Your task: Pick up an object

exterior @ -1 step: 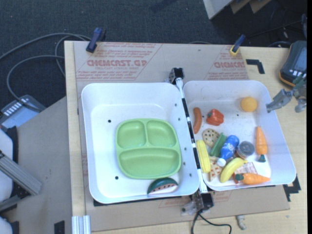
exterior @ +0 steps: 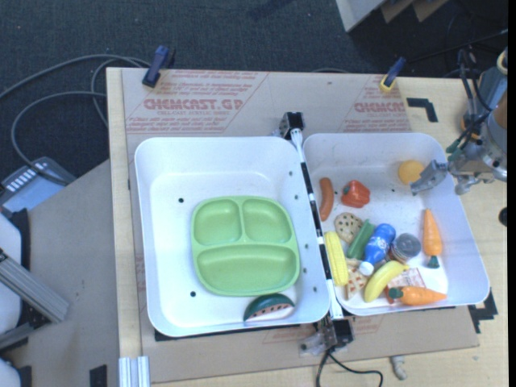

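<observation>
The right bin (exterior: 379,147) holds several toy foods: a yellow lemon (exterior: 411,170), a red pepper (exterior: 355,193), a sausage (exterior: 325,197), a cookie (exterior: 347,226), a blue bottle (exterior: 379,244), a corn cob (exterior: 335,258), a banana (exterior: 381,279), and two carrots (exterior: 432,232) (exterior: 421,296). My gripper (exterior: 446,181) hangs over the bin's right rim, just right of the lemon. It is open, with nothing between its fingers (exterior: 427,177).
The left bin (exterior: 161,216) carries a green divided plate (exterior: 244,244) and a watermelon slice (exterior: 270,307) at its front edge. A grey round lid (exterior: 406,246) and a green cucumber (exterior: 360,239) lie among the foods. Clamps (exterior: 158,64) (exterior: 393,74) sit at the bench's back.
</observation>
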`<control>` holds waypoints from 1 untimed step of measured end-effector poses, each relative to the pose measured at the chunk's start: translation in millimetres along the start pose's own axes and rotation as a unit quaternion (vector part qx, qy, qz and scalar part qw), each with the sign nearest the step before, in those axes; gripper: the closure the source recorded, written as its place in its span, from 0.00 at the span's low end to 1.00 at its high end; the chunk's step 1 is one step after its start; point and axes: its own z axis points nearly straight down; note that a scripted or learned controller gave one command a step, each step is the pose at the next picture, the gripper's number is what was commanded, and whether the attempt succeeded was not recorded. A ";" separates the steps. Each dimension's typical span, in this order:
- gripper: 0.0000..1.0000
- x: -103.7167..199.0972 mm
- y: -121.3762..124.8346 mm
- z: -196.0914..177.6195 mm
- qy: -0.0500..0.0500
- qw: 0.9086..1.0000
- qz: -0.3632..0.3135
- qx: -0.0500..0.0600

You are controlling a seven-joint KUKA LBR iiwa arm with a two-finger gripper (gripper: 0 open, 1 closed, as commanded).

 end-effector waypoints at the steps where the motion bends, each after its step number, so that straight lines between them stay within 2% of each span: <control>1: 0.00 10.8 61.1 96.8 0.002 1.000 -0.001 0.000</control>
